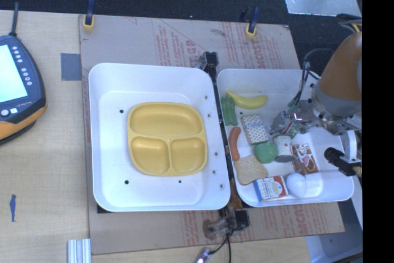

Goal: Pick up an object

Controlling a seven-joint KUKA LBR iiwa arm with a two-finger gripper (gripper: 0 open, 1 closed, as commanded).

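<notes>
Arm's parked over the right bin, nothing obviously grabbed.

The grey arm with the orange band point(342, 74) comes in from 3 o'clock, and its two-finger gripper point(288, 124) sits low over the middle of the right shallow white bin point(278, 76); honestly can't tell how it's set, too much clutter around it. Just beside it at 7 o'clock is a round green ball-ish thing point(266, 151). A yellow plastic banana point(247, 100) lies toward 10 o'clock, a tan bread slice point(249, 169) further off at 7, and a white egg shape point(297, 184) at 6. The left white bin point(104, 132) holds a yellow three-compartment plastic plate point(167, 137), well apart at 9 o'clock.
</notes>
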